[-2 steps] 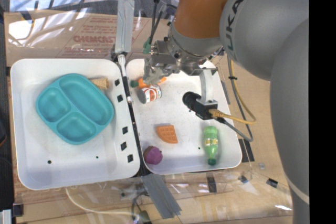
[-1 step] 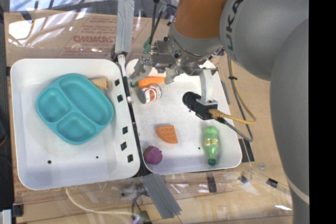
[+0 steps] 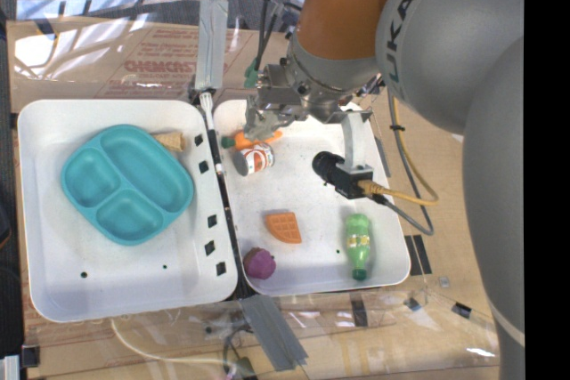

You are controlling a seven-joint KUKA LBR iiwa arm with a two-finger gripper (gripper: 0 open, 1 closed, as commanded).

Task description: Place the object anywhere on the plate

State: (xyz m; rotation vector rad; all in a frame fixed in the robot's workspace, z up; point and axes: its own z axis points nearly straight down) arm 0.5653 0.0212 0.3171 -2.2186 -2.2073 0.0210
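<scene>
A: Where's the gripper [image 3: 259, 127]?

B: Low in the right bin [image 3: 307, 280], at its back left corner, over the can [image 3: 254, 160] and the carrot [image 3: 245, 140]. I can't tell whether it's open or closed, or whether it has anything.

A: So which object is it after?

B: Probably the can or the carrot; both lie just under it, touching or nearly so. The waffle [image 3: 283, 227], the purple piece [image 3: 259, 262] and the bottle [image 3: 358, 246] sit well apart, nearer the front.

A: And the plate [image 3: 126, 183]?

B: In the left bin [image 3: 53, 280], bare in all three sections, with a cone [image 3: 169, 140] just beside its far edge.

A: Advice?

B: Take one item only, squarely, then lift straight up before crossing. The divider between the bins is close on the left, so clear the rims first. After that the plate offers wide open room; any section will do.
</scene>
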